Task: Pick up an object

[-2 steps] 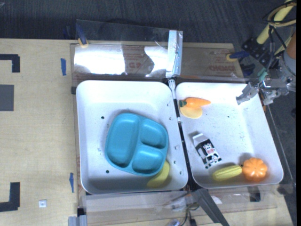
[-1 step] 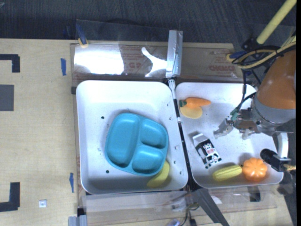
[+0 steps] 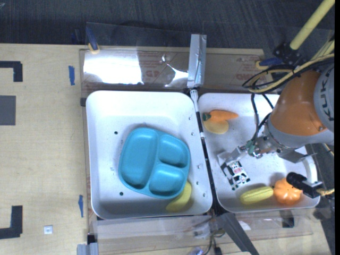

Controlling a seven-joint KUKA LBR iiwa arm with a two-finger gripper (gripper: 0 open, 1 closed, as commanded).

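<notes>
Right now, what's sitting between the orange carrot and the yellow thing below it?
In the camera view, the fingers hang between the carrot and the yellow corn-like piece.

Glossy blue plastic divided plate (image 3: 154, 163)

The arm's rounded grey metal housing (image 3: 297, 137) wore a broad glossy orange band (image 3: 300, 102), black cables (image 3: 260, 116) trailed alongside, and its small black-and-white two-finger gripper (image 3: 236, 173) looked boxy.

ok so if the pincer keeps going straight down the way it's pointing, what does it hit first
Probably bare floor of the right bin. The pincer points down just up-left of the yellow vegetable; depth is unclear, so it may graze that.
</notes>
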